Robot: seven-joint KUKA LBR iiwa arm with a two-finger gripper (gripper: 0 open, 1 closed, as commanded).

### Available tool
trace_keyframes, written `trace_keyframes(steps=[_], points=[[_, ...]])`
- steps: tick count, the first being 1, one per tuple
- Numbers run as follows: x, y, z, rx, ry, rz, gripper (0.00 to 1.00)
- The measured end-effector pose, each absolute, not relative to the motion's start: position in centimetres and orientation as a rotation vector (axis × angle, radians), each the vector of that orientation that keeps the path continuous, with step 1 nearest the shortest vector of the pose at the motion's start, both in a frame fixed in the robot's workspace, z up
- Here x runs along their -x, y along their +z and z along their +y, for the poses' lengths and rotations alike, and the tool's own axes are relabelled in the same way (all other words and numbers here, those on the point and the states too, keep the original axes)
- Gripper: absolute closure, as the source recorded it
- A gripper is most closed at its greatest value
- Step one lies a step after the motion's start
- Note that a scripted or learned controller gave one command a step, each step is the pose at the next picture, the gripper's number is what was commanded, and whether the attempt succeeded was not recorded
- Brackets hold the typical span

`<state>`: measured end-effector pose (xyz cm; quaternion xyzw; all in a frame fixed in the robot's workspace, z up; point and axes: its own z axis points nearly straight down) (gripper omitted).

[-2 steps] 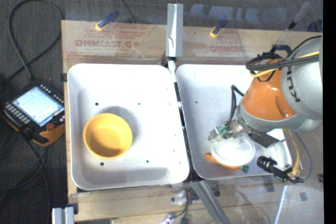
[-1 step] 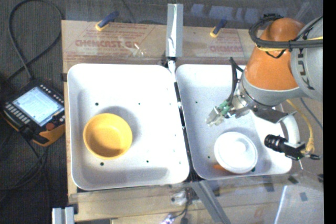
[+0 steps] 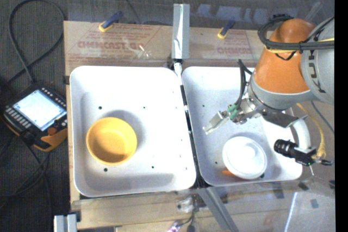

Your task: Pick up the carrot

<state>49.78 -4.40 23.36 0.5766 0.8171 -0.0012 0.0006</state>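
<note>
While the arm hangs over the right bin (image 3: 217,87), its gripper (image 3: 213,125) points down-left above bare bin floor — whether the jaws are open, I cannot tell, and nothing shows between them. The carrot (image 3: 226,173) is a small orange sliver touching the white bowl (image 3: 245,157). A yellow bowl (image 3: 111,140) sits in the left bin (image 3: 136,84).
</note>
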Motion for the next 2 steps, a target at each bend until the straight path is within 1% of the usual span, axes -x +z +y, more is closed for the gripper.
trace_keyframes(steps=[1,2], points=[[-48.6,32.0,-2.8,-1.972,-0.004,2.442,0.0],[-48.3,20.3,-2.1,-1.736,-0.003,2.622,0.0]])
